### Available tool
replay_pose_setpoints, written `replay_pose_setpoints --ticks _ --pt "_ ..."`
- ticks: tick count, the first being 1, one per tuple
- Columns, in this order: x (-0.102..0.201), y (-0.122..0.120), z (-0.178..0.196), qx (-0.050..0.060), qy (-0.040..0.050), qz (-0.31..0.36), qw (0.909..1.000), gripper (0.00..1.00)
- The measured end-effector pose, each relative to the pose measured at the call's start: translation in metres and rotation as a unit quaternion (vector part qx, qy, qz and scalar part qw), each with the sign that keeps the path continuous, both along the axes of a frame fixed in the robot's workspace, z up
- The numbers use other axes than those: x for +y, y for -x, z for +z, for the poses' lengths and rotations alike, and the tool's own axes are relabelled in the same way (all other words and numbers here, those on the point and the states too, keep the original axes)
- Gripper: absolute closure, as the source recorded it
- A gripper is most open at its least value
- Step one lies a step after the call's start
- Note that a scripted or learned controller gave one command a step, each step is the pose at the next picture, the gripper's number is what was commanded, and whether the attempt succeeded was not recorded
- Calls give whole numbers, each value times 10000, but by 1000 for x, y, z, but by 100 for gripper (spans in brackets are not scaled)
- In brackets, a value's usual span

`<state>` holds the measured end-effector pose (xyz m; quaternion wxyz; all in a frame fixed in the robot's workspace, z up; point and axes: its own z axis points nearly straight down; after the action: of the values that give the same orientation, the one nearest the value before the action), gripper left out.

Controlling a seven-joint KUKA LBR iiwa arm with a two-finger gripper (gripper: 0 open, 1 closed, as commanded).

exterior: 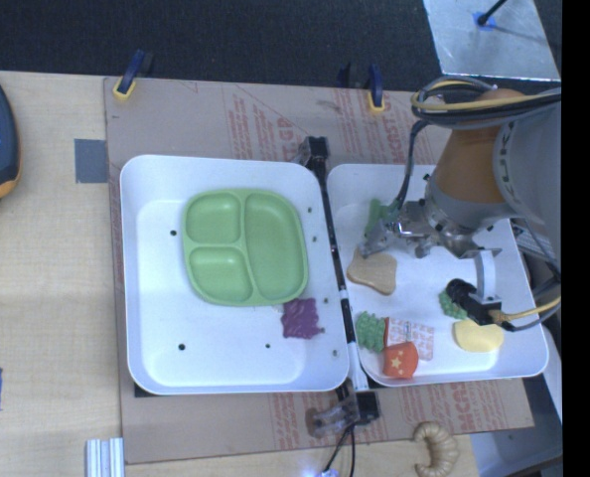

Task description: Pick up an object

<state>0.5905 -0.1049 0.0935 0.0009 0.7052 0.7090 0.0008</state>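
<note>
One gripper [399,232] low in right bin [533,366], beside bread slice [372,273]; finger spread unclear, possibly parted.

A tan toast slice [372,273] lies flat in the right bin [533,366], near its left wall.

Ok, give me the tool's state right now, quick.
Tool: low in the right bin, above the toast-shaped piece; open or closed cannot be told.
</note>
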Motion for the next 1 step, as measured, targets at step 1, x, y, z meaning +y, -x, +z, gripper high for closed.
replay_pose_setpoints --ticks 1 --pt "-18 -38 0 2 2 6 10000 0"
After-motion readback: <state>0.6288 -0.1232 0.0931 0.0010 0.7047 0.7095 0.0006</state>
